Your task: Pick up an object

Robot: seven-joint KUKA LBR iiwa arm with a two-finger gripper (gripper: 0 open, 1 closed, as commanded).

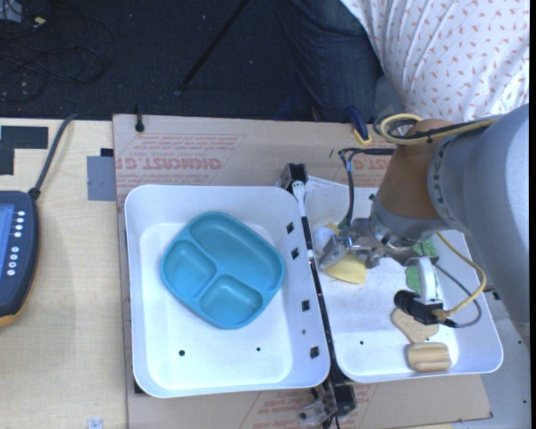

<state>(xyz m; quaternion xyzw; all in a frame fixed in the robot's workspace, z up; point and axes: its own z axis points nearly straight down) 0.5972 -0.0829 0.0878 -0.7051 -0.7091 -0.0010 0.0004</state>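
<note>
In the right bin (482, 351), close to the divider shared with the left bin (152, 365), the gripper (350, 250) is seen lowered over a pale yellow object (348, 272), apparently chosen as the pick target. The yellow piece lies on the bin floor directly under the metal fingertips and appears to touch them; whether it is clamped or the pincer is merely parted around it cannot be told, since the wrist hardware covers the tips. The yellow piece looks soft-edged and wedge-like, with a matte skin, possibly foam or plastic play food. Further toward the front of the same bin, a tan loaf-shaped block (428, 357) and a flat beige piece with a dark end (414, 321) are noted, with a green item (417, 276) partly hidden behind cabling. They are well apart from the target, which should leave the approach unobstructed. In the left bin a blue divided plate (221, 269) of smooth moulded plastic rests flat, three compartments facing up. The lift is judged not yet made.
</note>
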